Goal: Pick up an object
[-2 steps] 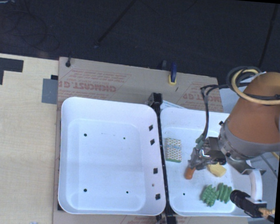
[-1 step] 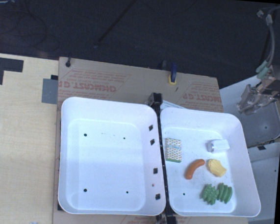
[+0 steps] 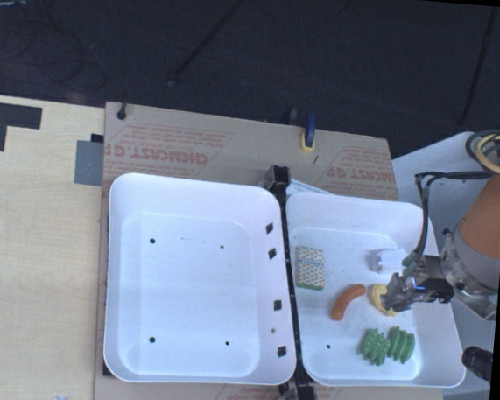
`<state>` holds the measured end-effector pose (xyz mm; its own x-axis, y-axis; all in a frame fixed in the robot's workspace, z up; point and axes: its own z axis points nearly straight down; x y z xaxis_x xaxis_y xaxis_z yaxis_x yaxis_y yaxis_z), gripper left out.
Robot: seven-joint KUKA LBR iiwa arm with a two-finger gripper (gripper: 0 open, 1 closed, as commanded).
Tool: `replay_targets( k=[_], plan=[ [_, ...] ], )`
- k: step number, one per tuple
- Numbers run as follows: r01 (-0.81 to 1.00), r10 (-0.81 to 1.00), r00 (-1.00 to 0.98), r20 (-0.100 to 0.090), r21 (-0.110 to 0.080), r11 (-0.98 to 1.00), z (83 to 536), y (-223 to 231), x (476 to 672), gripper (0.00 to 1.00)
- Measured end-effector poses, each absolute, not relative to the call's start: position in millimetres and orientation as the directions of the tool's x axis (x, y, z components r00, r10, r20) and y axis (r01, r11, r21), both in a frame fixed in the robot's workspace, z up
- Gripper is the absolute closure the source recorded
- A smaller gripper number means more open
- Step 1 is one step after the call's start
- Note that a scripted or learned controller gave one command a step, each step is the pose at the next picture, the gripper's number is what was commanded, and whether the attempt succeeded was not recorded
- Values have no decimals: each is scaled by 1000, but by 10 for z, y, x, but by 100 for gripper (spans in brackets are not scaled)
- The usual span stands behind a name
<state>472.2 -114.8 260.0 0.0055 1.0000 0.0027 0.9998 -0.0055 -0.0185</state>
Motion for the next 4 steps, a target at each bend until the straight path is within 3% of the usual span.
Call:
replay_targets(
  k=[1, 2, 3, 4],
  plan=[
    [1000, 1000, -8, 0, 14, 8, 4151, -619, 4975, 100],
    [1000, 1000, -3, 2, -16, 3, 2918, -240, 4735, 100],
    [1000, 1000, 4, 0, -6, -4, 2094, -1347, 4801, 100],
    [1000, 1000, -8, -1, 12, 8, 3450, -729, 5418, 100]
  ],
)
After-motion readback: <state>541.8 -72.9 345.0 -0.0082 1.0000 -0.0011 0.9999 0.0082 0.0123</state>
